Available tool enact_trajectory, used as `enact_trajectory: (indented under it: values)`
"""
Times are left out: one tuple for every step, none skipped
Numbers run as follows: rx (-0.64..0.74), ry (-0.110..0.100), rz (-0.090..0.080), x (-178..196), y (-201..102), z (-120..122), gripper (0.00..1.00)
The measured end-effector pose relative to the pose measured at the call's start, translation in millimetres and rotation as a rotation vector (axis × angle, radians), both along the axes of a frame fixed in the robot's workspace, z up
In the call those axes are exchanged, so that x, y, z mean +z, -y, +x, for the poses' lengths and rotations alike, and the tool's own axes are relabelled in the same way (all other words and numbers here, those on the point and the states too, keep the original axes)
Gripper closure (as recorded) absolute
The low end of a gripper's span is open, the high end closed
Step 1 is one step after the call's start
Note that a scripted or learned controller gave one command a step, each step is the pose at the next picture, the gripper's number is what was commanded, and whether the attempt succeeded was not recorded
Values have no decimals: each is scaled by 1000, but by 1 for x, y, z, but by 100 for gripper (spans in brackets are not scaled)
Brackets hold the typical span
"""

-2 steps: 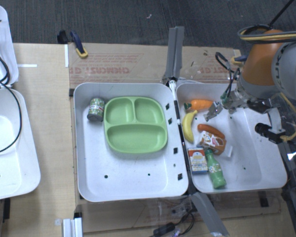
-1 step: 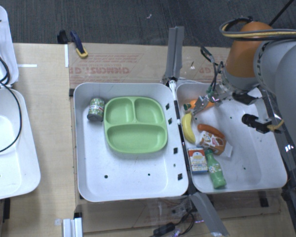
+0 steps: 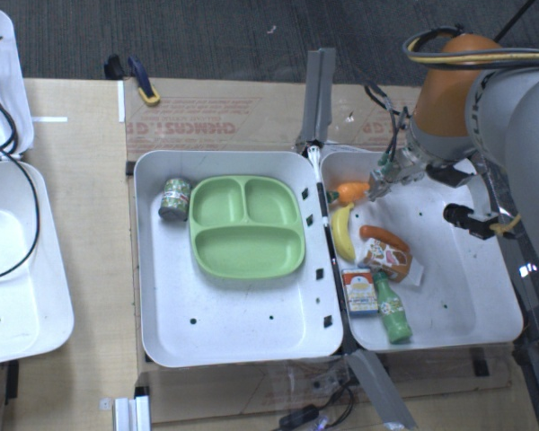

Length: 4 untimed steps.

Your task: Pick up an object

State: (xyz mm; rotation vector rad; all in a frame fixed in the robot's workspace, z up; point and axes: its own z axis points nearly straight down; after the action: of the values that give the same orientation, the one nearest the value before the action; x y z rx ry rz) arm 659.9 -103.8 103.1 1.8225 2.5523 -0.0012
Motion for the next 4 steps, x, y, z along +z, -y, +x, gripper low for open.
enact_trajectory:
  values:
    - [0,0,0,0,0,0,0]
    - [379,0,0,66,26,0,0]
    - [566,-4,2,-11,5,-20,0]
    - [761,1,-1,121,0,-11,0]
